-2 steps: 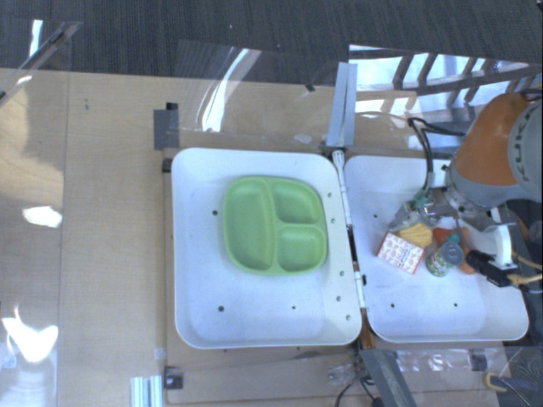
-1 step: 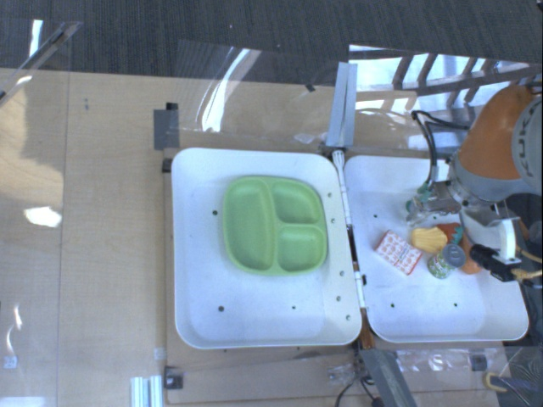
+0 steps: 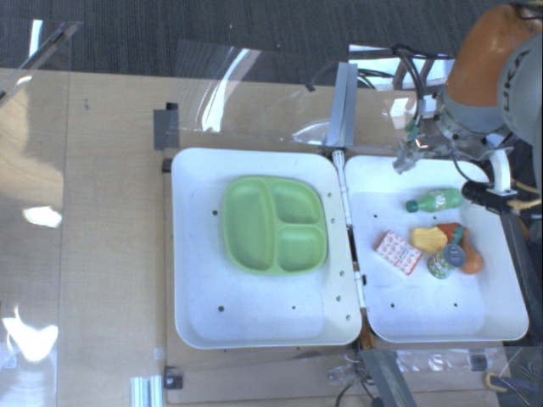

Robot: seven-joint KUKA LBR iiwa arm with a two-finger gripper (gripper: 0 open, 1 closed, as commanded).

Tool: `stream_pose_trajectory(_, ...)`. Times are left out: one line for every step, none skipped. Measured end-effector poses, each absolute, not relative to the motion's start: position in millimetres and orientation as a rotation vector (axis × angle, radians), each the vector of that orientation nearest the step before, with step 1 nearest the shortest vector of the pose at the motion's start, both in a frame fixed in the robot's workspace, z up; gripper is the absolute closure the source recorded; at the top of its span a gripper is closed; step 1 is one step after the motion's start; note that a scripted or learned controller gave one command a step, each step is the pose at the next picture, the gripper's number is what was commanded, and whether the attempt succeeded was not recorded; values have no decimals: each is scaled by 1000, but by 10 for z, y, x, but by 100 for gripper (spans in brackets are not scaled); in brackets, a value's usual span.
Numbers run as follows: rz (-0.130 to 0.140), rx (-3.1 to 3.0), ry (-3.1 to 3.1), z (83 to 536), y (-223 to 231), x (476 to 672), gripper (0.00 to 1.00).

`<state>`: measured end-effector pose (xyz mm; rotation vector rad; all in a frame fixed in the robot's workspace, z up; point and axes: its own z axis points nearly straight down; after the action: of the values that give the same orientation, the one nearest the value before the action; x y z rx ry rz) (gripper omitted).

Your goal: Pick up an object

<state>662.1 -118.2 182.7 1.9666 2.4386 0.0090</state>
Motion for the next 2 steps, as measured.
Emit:
stream_pose_trajectory(8,1967,2439,1823,-1183,6619,0)
stream_pose_trajectory(5,1841,2535,1130,-1746,6269,0)
